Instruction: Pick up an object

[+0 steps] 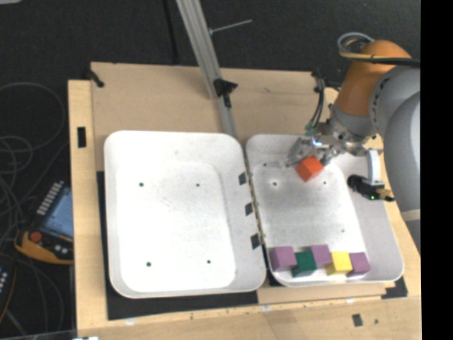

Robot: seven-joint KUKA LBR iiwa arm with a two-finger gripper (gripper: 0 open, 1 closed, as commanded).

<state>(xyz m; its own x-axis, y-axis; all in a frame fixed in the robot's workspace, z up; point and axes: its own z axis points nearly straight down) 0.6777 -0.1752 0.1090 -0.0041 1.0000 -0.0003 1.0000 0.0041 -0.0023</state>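
Observation:
My gripper (309,156) hangs over the back part of the right bin (368,211), reaching in from the right. A red-orange block (308,168) sits between its fingers, tilted and lifted a little above the bin floor. The gripper is shut on that block. Along the right bin's front edge lies a row of blocks: a purple block (283,257), a green block (304,263), another purple block (320,253), a yellow block (342,262) and a purple block (359,262).
The left bin (173,211) lies beside the right one, with black clips (249,207) along the seam. A slanted metal post (205,55) rises behind the bins. Cables and a handheld pendant (49,222) lie left of the bench.

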